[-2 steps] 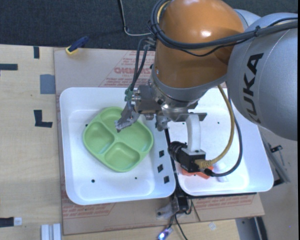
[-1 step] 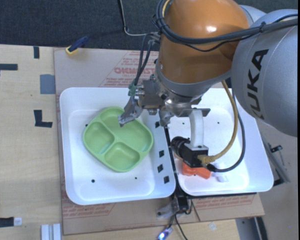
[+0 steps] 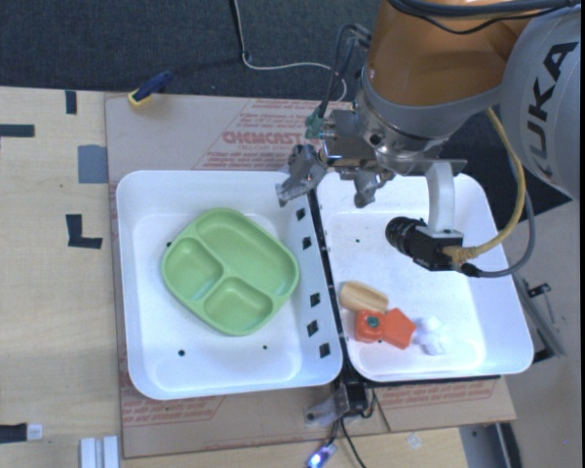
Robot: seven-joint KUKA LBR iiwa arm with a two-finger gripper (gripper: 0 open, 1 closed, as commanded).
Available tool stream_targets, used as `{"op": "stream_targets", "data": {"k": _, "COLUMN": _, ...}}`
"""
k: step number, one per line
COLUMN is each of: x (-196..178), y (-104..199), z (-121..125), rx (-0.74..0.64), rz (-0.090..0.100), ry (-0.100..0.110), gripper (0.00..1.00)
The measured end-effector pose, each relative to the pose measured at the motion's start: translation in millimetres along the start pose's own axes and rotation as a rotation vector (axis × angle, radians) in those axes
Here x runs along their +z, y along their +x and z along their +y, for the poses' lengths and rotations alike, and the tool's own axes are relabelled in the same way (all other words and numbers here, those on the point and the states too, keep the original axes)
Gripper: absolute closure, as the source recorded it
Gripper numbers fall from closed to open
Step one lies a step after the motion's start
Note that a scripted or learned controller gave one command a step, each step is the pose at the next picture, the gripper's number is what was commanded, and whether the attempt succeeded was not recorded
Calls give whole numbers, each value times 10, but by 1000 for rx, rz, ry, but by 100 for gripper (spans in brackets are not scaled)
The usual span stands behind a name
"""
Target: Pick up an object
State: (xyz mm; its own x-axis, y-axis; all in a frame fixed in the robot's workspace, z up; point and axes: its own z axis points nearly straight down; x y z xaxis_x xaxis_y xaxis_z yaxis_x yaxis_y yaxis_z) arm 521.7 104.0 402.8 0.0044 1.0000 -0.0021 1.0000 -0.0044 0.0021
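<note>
My gripper (image 3: 330,183) hangs over the far end of the divider between the two bins, its fingers spread open with nothing between them. One finger (image 3: 296,177) sits over the left bin's far right corner, the other (image 3: 365,190) over the right bin's far left. A green divided plate (image 3: 231,271) lies in the left bin (image 3: 136,291). In the right bin (image 3: 487,291), near the front left, lie a tan oblong piece (image 3: 363,295), an orange toy (image 3: 385,329) and a small white object (image 3: 430,336), well in front of the gripper.
A black cylinder (image 3: 417,241) on a white bracket hangs from the wrist over the right bin, with a yellow cable looping right. The bins rest on a cardboard sheet (image 3: 195,135). A yellow-and-blue clip (image 3: 148,88) lies at its far left corner.
</note>
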Motion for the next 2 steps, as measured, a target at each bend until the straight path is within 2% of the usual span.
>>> {"op": "stream_targets", "data": {"k": 1, "x": 205, "y": 561, "z": -408, "rx": -12, "rz": 2, "ry": 8, "gripper": 0}}
{"op": "stream_targets", "data": {"k": 2, "x": -500, "y": -354, "z": -122, "rx": 4, "rz": 0, "ry": -5, "gripper": 0}}
